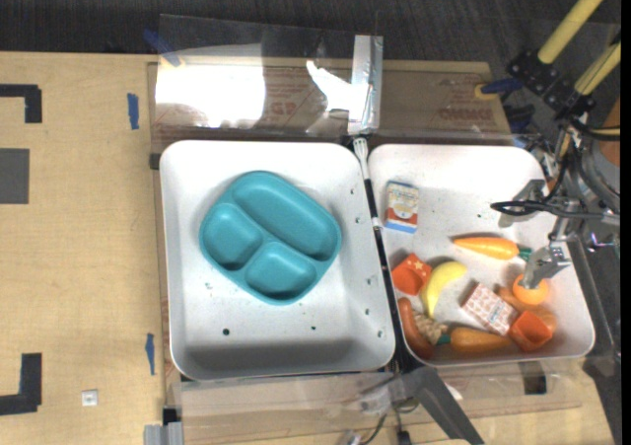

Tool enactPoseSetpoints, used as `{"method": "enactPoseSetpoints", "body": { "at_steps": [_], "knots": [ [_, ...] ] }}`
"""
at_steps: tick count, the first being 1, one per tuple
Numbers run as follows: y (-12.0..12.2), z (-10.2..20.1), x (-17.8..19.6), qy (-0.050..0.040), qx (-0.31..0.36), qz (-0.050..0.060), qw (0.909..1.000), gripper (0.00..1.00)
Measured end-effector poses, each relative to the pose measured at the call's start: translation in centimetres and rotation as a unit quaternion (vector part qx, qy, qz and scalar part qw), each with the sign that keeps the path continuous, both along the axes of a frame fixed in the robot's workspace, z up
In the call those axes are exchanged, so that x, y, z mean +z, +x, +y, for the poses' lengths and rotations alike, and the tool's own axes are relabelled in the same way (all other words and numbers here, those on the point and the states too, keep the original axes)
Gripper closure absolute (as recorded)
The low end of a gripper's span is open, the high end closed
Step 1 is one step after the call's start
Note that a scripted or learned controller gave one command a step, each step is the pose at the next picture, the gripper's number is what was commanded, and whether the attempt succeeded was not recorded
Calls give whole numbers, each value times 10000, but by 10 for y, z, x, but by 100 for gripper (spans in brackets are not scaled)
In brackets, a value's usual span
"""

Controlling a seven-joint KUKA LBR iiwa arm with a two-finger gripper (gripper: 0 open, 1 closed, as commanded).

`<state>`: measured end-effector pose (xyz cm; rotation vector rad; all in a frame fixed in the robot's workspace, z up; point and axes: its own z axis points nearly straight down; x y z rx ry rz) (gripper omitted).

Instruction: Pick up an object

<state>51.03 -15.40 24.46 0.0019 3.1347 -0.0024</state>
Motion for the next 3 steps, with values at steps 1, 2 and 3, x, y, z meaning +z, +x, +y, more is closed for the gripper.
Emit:
{"method": "enactPoseSetpoints", "body": {
  "at_steps": [1, 2, 3],
  "knots": [
    [-29, -37, -137, 0, 149, 6, 9999, 0],
    [-13, -54, -151, -3, 356, -23, 9994, 0],
    [9, -38, -146, -45, 952, -41, 9954, 0]
  ]
}}
